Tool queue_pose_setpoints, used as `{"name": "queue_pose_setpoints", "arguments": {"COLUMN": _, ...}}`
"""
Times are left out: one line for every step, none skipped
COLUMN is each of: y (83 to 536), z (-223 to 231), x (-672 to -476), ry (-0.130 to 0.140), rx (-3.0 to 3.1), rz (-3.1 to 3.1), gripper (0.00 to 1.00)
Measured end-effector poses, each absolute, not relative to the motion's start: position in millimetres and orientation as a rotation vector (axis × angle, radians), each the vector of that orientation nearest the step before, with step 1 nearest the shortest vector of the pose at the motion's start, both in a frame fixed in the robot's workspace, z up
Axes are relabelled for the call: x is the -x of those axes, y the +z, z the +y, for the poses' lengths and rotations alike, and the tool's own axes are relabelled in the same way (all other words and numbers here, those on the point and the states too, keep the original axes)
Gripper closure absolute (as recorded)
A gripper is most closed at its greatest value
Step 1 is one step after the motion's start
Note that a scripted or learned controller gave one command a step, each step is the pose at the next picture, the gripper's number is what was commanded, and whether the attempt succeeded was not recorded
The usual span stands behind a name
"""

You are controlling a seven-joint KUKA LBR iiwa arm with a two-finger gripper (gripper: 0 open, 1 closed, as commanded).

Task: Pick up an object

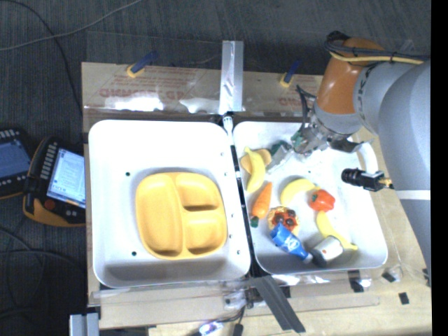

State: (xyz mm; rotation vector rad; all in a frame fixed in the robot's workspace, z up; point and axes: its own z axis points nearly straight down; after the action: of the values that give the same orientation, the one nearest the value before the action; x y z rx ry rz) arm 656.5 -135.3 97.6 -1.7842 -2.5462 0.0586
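Bananas [254, 166], three, one carrot [261, 200], one tomato [322, 200], one yellow tray [181, 213]

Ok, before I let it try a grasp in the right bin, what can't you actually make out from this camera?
- End effector: small and blurred in the camera view; finger state unreadable, and whether it touches anything.
- Orange-and-blue item beside the carrot: crumpled, too blurred to identify.
- Grey object at the right bin's front: partly hidden behind a banana.
- Arm: cut off by the right edge.
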Motion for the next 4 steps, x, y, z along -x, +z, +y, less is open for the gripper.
{"name": "queue_pose_setpoints", "arguments": {"y": 90, "z": -134, "x": -562.3, "ry": -0.006, "rx": 1.783, "rz": -2.597, "gripper": 0.0}}
{"name": "queue_pose_setpoints", "arguments": {"y": 91, "z": -105, "x": -514.3, "ry": -0.01, "rx": 1.809, "rz": -2.588, "gripper": 0.0}}
{"name": "queue_pose_setpoints", "arguments": {"y": 103, "z": -124, "x": -611.7, "ry": -0.002, "rx": 1.59, "rz": -2.71, "gripper": 0.0}}
{"name": "queue_pose_setpoints", "arguments": {"y": 91, "z": -116, "x": -495.7, "ry": -0.011, "rx": 1.921, "rz": -2.504, "gripper": 0.0}}
